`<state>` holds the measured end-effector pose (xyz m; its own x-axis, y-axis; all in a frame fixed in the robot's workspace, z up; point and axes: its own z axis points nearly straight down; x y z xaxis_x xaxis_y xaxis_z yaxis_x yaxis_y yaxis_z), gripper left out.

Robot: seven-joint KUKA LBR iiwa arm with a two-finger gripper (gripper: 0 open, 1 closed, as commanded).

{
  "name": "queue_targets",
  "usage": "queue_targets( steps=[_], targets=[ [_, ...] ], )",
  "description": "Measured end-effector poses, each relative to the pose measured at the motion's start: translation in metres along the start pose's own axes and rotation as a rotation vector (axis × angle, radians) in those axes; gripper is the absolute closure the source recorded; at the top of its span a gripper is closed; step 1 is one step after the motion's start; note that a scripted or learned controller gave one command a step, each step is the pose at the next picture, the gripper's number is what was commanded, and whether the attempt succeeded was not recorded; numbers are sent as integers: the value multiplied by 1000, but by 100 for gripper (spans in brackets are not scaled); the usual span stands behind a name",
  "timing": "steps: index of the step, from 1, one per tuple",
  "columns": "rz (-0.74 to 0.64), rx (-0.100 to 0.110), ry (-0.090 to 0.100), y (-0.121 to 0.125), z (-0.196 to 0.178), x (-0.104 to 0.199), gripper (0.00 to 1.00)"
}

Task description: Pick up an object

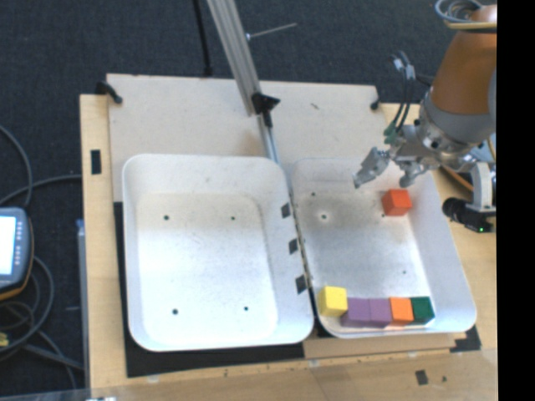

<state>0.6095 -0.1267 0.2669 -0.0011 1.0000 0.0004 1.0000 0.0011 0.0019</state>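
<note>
Orange is showing twice on the right side: on the band of the grey arm [464, 73] and on a small cube [397, 201] lying in the upper part of the right bin [443, 249]. The gripper [389, 170] is hanging over that bin's far end, its two fingers [368, 169] spreading apart with open air between them, pinching nothing and touching nothing. The orange cube is sitting just below and slightly right of the fingertips, apart from them, resting flat on the bin floor and near the right wall. Along the near wall of the same bin a row of blocks is lining up, each touching the next: a yellow block [334, 299] at the left, sitting a little higher than the rest, then two purple blocks [369, 311], another orange block [402, 309] and a green block [422, 309] at the right corner. Between the orange cube and that row the speckled floor is lying bare, giving broad room in the middle and left of the bin. The left bin [142, 224] is standing beside it, their rims meeting along the centre line. A slanted metal rail [238, 53] is crossing the bench [167, 107] behind the bins, ending near where the two rims meet, well left of the gripper.
</note>
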Motion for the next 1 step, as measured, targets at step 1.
queue_targets(
  steps=[1],
  targets=[
    [6, 9, -3, -27, 101, -71, 0]
  ],
)
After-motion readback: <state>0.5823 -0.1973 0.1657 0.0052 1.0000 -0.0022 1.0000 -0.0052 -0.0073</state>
